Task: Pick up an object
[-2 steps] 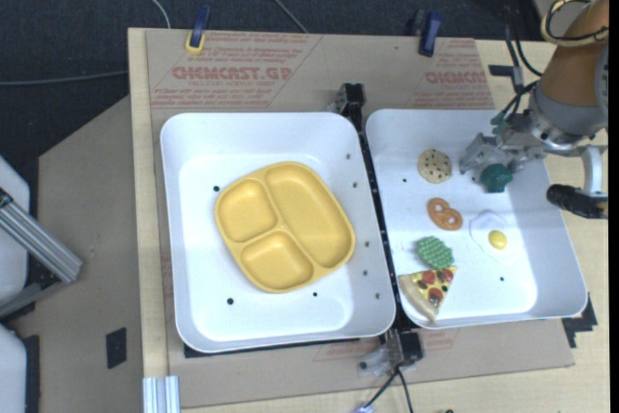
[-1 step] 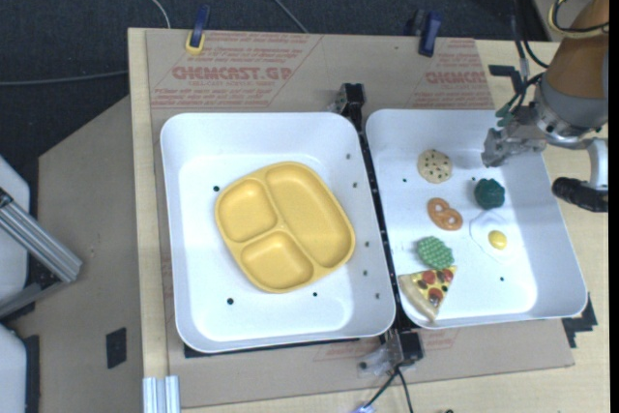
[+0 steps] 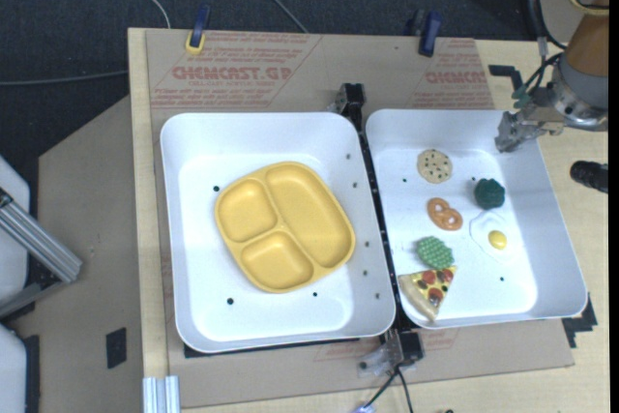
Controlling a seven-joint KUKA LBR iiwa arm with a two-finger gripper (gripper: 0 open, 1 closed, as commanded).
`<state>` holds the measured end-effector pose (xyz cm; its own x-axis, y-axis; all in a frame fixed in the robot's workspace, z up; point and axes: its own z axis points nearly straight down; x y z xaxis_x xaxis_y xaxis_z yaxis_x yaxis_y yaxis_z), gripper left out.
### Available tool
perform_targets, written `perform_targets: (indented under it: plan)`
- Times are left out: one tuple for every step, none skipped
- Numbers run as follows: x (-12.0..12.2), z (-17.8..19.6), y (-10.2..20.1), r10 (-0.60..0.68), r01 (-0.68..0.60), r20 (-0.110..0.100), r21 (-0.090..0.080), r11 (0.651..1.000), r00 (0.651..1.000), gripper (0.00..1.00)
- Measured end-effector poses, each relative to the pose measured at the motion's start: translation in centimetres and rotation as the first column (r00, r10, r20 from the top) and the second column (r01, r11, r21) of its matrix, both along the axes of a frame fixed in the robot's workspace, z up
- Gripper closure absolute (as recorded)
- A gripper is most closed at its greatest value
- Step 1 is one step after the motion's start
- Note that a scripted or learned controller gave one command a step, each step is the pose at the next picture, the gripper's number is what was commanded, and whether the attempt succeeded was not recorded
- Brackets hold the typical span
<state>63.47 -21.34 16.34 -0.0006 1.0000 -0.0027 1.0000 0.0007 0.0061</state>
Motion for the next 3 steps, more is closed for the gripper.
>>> perform_targets:
  plan:
    - [0.0,4.5,0.4,0.001,-0.001,0.001,0.0,1.0,1.0,1.0]
    - [0.3,9.4,-0.6,0.0,0.0,0.001,-0.001,1.0,1.0,1.0]
    - [0.9,10.1,4.6,0.004,-0.004,-0.004,0.003,1.0,1.0,1.0]
